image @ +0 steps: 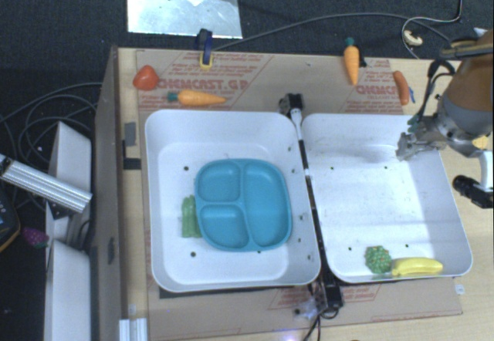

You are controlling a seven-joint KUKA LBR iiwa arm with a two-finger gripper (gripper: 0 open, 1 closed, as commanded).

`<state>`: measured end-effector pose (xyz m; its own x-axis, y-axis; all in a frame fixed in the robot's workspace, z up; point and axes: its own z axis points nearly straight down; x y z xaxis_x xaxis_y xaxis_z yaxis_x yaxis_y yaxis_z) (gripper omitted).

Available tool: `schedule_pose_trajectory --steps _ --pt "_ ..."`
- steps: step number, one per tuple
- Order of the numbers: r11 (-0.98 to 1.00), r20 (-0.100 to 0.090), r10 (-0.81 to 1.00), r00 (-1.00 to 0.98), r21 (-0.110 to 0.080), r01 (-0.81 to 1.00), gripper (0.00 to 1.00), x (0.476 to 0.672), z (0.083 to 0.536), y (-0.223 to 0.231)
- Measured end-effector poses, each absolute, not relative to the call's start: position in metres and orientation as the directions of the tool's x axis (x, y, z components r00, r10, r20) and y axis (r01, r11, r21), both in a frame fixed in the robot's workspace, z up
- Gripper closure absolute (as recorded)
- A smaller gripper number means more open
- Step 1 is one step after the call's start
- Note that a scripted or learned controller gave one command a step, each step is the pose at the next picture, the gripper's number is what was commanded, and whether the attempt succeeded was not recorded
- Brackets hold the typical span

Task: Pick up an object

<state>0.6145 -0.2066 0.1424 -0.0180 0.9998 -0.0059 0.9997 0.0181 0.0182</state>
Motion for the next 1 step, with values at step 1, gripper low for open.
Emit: schedule_pose_trajectory --steps 1 --pt "0.021 -0.007 1.000 -0.021 0.021 1.000 1.00 0.6156 0.1534 -0.2065"
